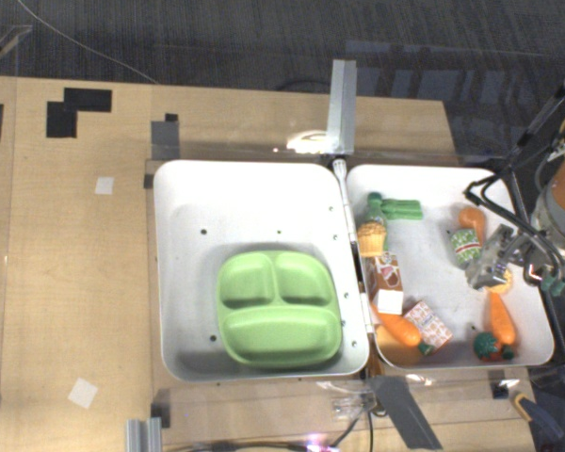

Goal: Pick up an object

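Observation:
My gripper (492, 269) hangs over the right side of the right bin (424, 182), reaching in from the right. It sits just beside a small green and red can (465, 244) and above the top end of an orange carrot (501, 318). A bit of something yellow shows under the gripper, and I cannot make out what it is. An orange piece (472, 219) lies behind the can. Nothing is visibly held.
The right bin also holds a green piece (394, 208), a yellow cone-like toy (371, 236), a brown box (387, 271), a second carrot (398, 330), a patterned box (432, 327) and a red fruit (489, 347). A green divided tray (278, 307) lies in the left bin (198, 205).

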Tool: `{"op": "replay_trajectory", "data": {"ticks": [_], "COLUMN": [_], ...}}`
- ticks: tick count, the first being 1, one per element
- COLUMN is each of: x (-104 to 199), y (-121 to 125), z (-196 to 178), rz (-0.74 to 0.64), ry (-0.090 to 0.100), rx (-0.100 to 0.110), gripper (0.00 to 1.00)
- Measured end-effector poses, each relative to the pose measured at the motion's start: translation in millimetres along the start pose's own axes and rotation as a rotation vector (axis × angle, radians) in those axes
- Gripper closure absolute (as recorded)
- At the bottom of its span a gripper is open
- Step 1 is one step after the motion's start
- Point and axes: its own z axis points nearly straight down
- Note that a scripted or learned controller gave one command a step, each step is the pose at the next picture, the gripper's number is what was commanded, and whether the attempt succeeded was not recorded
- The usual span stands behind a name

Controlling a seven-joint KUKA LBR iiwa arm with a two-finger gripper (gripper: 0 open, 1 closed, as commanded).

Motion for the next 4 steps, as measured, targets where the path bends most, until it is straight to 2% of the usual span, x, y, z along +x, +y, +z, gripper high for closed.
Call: {"op": "replay_trajectory", "data": {"ticks": [1,2,3,4], "x": [5.6,-25.0,-74.4,-130.5], "y": [36.2,81.2,16.8,87.1], "z": [6.1,-1.7,-13.9,-32.5], "rz": [0.067,0.157,0.032,-0.005], "ry": [0.002,0.002,-0.001,-0.001], "rx": [-0.001,-0.002,0.001,-0.003], "gripper": [1.00,1.00,1.00,1.00]}}
